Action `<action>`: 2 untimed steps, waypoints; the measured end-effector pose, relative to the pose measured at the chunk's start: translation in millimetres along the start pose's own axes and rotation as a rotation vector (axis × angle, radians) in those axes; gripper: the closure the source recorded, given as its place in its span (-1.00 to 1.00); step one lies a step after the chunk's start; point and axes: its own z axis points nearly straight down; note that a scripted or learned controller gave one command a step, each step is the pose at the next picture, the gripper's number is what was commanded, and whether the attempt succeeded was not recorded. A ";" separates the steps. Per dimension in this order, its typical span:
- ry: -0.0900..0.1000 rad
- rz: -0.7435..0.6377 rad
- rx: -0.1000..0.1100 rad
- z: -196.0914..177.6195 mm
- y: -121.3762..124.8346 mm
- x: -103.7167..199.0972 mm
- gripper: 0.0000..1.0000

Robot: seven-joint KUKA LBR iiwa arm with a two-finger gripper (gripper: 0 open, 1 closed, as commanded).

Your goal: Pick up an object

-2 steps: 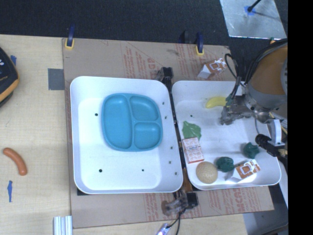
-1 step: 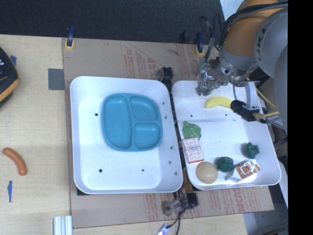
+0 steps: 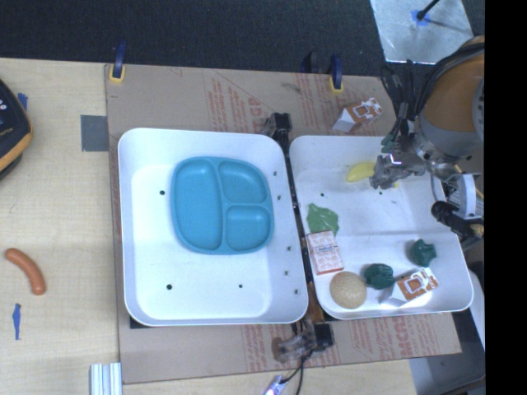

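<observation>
Where bins meet, flat blue compartmented plate [image 3: 221, 203].

The wooden bench [image 3: 58, 212] carries a cardboard sheet [image 3: 206, 97] under both white bins [image 3: 132, 220], plus a sausage [image 3: 26, 270].

Nothing here can actually be read. The cardboard sheet [image 3: 206, 97] under the white bins carries faint red printing, too blurred to make out. The small red-and-white packet [image 3: 324, 252] beside the green piece [image 3: 322, 218] bears print, equally illegible.
</observation>
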 end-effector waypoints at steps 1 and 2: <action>0.002 -0.002 0.006 55.2 36.1 -16.7 -1.00; 0.007 -0.002 0.008 54.8 36.2 -47.3 -1.00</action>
